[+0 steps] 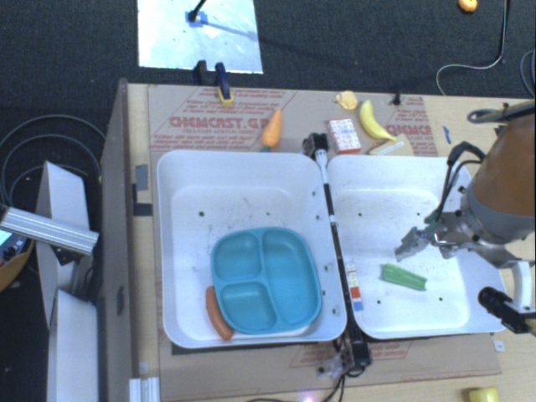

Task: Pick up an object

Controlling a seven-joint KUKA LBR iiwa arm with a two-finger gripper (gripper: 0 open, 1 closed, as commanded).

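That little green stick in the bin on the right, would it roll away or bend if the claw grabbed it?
The green stick lies flat and straight on the right bin floor, so it probably stays stiff. Its edges look blocky, so rolling seems unlikely. Being small, it is likely light and may slide if the gripper nudges it.

- A dark carpeted floor [67, 40] is seen around the bench.
- A pale square sheet [199, 23] is laid on the floor beyond the bench.
- The bench top is covered by printed cardboard [209, 122].
- Black cables [25, 141] are coiled at the left, beside a metal rail [50, 231].
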